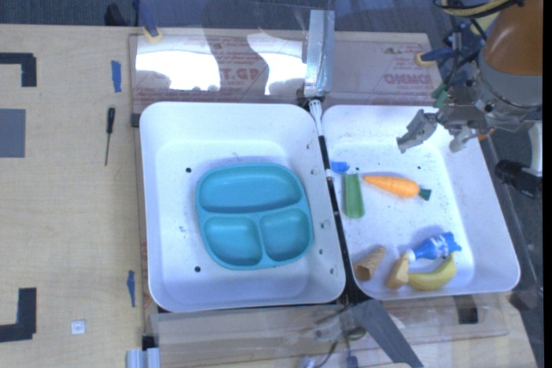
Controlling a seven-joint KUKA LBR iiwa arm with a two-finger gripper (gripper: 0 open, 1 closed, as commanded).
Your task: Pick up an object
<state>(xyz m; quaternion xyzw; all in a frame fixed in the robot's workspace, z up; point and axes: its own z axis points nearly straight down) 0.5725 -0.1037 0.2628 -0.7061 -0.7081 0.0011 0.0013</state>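
Wood-coloured surface (60,211) runs under two white bins that sit side by side. One bin, the left bin (164,134), carries a big blue plate (253,214) with three parts. Next to it, the right bin (492,228) has the small toys in it.

Up by the far side of the right bin hangs the grey arm with its orange band, and its tool (442,134) sits above the bin floor. Its two fingers stand spread apart, with nothing between them.

I think the easiest toy to pick is the carrot (392,185). It lies flat near the middle of the right bin, just below the tool, and nothing is touching it. It is orange, long and thin, with a little green end pointing right. It looks like a light, hard plastic toy, maybe a bit slippery. I would pinch it across its fat middle.

Beside it lies a green stick (354,195). Near the front edge are a yellow banana (434,275), a blue and white toy (434,248) touching it, and a small brown cone (370,261).
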